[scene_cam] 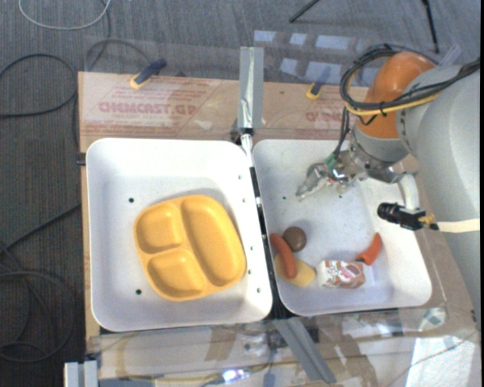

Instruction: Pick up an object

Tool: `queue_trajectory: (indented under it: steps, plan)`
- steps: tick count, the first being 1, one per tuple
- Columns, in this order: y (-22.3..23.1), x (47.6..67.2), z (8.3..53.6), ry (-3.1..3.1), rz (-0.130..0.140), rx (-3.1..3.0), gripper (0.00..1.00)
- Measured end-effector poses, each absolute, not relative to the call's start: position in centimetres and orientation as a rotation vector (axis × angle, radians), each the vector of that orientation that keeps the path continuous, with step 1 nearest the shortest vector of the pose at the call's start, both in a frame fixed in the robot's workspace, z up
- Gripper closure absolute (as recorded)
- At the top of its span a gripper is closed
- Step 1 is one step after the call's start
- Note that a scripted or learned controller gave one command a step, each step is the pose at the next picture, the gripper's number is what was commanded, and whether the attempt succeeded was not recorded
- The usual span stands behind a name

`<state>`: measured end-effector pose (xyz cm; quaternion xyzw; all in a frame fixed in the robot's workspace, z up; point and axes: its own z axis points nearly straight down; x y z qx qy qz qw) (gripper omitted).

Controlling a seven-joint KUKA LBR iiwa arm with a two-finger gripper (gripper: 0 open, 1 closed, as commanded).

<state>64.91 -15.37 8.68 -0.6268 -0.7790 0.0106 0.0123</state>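
Note:
My gripper (310,182) hangs over the upper middle of the right bin (403,293), its metal fingers spread apart with nothing between them. Below it on the bin floor lie a brown round object (295,237), an orange-red sausage (282,254), a pale yellow piece (305,274), a clear-wrapped packet with red print (342,274) and a small orange-red carrot-like piece (371,249). All of these lie apart from the gripper, toward the bin's front half.
The left bin (113,168) holds a yellow three-compartment tray (190,245). A metal divider (248,95) runs between the bins. The arm's grey body and orange band (399,79) fill the upper right. A black connector (394,212) sticks out by the right wall.

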Motion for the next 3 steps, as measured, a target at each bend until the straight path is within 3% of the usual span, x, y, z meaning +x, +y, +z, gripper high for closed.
queue_trajectory:
  steps: [1, 2, 3]
  plan:
    - [-16.4, 66.9, 8.8, -2.434, 0.006, -2.0, 0.0]
    - [-16.3, 67.2, 10.1, -2.445, 0.005, -2.001, 1.0]
    - [-13.2, 66.8, 18.9, -2.487, 0.009, -1.926, 1.0]
